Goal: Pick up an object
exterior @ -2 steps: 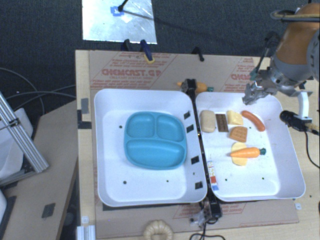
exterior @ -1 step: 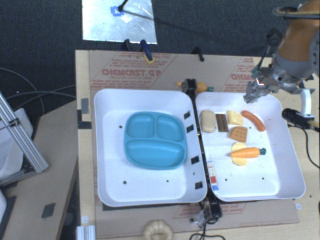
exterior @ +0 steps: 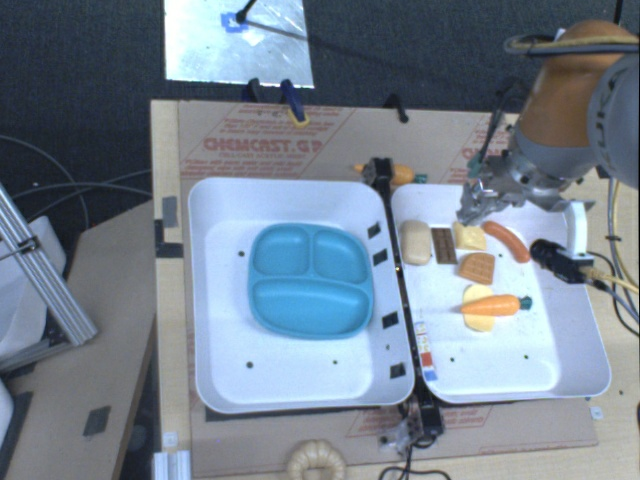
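Camera view: the gripper (exterior: 478,205) hangs low at the upper edge of the right bin (exterior: 575,363), just above a pale yellow block (exterior: 467,235). Nothing looks lifted yet; whether the jaws are open or closed I cannot tell. The grasp and lift remain.

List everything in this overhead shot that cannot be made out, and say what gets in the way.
- Claw in the camera view: too small and dark against the grey arm to read whether it is open or shut.
- Pale yellow square food piece: its upper edge is covered by the claw, so contact is unclear.
- Orange toy carrot: it hides part of the yellow piece beneath it.
- Small coloured label strip on the right white bin: print too small to read.
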### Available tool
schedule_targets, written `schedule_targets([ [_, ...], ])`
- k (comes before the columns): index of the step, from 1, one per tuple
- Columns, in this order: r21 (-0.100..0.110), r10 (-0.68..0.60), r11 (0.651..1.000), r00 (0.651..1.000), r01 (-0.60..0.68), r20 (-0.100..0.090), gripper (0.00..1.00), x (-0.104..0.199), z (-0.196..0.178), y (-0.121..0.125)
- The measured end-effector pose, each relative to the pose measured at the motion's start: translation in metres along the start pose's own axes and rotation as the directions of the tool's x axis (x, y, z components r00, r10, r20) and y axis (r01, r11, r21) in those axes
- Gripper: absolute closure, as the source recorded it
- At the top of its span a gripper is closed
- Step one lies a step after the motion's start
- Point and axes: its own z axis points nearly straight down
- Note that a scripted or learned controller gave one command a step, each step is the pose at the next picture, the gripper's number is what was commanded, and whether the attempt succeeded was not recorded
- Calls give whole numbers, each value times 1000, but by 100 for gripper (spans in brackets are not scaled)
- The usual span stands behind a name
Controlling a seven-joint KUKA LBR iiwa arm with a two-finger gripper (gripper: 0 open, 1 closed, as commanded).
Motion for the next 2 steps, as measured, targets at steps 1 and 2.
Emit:
schedule_targets([
  [1, 0, 0, 1000, 1000, 0, 0, 100, 43, 6, -27],
  [2, -1, -1, 1000, 1000, 1, -1, 100, 90, -12, -48],
])
